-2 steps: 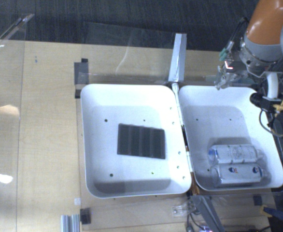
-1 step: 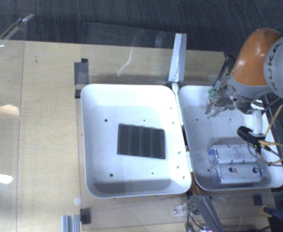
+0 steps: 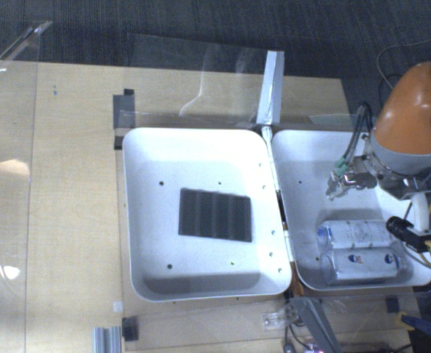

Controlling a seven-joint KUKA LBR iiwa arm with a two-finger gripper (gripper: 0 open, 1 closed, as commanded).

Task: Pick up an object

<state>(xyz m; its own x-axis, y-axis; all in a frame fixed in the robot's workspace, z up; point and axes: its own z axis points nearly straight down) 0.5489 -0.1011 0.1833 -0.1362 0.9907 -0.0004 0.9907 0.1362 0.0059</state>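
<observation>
**Hovering gripper above the right bin, bottles near its front**

Looking down on the bench (image 3: 68, 197), the camera shows two shallow white bins side by side. The left bin (image 3: 145, 160) has a dark ribbed mat (image 3: 215, 215) lying flat near its middle. The right bin (image 3: 300, 168) holds two clear plastic bottles, both lying on their sides close to the front wall. The rear bottle (image 3: 355, 234) has a blue cap pointing to the left, and the front bottle (image 3: 362, 263) lies just beside it, apparently touching it along its length.

The arm (image 3: 414, 116), with its orange band, reaches in from the right. Its gripper (image 3: 342, 186) is over the middle part of the right bin, behind the bottles and apart from them. Nothing is visible between its tips. How wide the pincer stands, one cannot tell from this view, because the metal parts are small and blurred.
</observation>
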